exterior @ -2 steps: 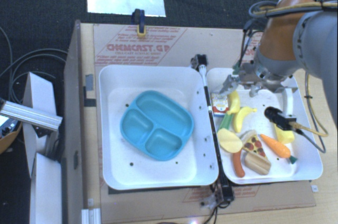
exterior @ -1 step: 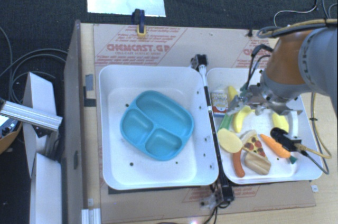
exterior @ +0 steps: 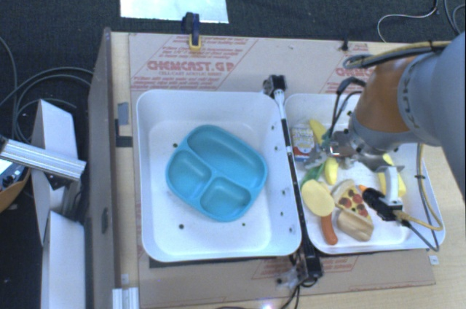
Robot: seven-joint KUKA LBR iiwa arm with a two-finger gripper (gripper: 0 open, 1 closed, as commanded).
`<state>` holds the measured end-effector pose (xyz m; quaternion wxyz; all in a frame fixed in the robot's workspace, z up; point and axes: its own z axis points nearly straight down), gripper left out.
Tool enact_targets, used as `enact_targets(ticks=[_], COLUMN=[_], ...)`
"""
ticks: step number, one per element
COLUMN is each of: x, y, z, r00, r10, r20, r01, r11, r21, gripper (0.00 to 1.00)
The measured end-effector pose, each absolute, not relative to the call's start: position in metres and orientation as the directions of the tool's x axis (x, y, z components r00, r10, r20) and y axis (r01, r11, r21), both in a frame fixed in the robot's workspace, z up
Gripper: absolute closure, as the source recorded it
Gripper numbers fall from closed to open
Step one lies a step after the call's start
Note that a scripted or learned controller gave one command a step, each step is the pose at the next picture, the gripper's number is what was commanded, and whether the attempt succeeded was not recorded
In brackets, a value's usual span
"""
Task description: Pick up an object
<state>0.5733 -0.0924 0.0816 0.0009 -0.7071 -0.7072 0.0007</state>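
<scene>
The gripper (exterior: 325, 151) is seen lowered into the right bin (exterior: 429, 227), near that bin's left wall, at the end of the grey arm (exterior: 429, 96) that reaches in from the right. Its tip is set among a cluster of toy foods, and it cannot be told whether it is open or closed, since the wrist covers much of it from above. Nothing is shown clearly held in it.

Just beside the gripper, on its upper left, a white packet with red print (exterior: 301, 138) and a yellow curved piece (exterior: 318, 130) are found. Directly below it a small yellow piece (exterior: 331, 170) and a green piece (exterior: 313, 173) are placed, close enough that contact with the gripper cannot be ruled in or out.

Further toward the near edge of the bin, a round pale-yellow slice (exterior: 317, 197) is laid, with a pizza slice (exterior: 352, 200) just to its right. A tan bread piece (exterior: 354, 226) is set below the pizza slice, and a red-orange sausage (exterior: 329, 229) is placed beside it on the left.

In the left bin (exterior: 156, 227), a blue divided plate (exterior: 216, 170) is laid flat, well apart from the gripper.
</scene>
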Motion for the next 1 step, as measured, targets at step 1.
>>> enact_targets(ticks=[1], x=[0.5752], y=[-0.0924], z=[0.0953], r00=[-0.002], r10=[1.0], r20=[0.0], r01=[1.0], r11=[0.002], r21=[0.003], gripper=[1.0])
